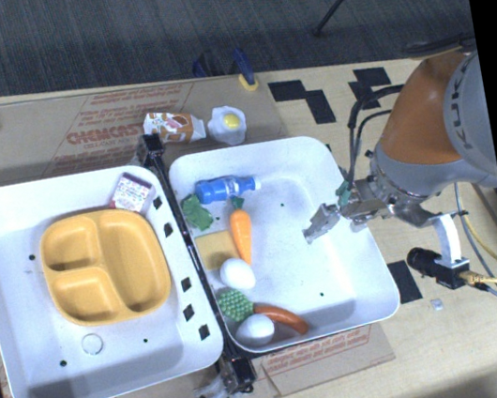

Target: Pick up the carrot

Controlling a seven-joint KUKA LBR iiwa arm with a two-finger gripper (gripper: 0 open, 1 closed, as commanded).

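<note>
Camera view, looking down on the bench:

- Right bin (366, 263): holds the carrot (241, 234), orange with a green top, lying lengthwise near the bin's left wall, tip pointing toward the near edge. Just above it, a blue bottle (225, 188) on its side. To the carrot's upper left, a green leafy piece (197, 214). Touching the carrot's lower end, a white egg (237, 273). Below that, a green textured vegetable (235, 303), a second white egg (255, 328) and a reddish sausage (281, 318) in the near left corner.
- Left bin (11, 311): holds a yellow divided tray (105, 264) with 3 compartments and a small printed packet (131, 192) at its upper right.
- Bench behind the bins: a small carton (169, 127) and a yellow and white cup (228, 124).
- Gripper (319, 223): over the right part of the right bin, well apart from the carrot, nothing between the fingers; whether they are apart or together cannot be told at this angle.
- Arm: enters from the right, orange band (420, 120) above the wrist
</note>
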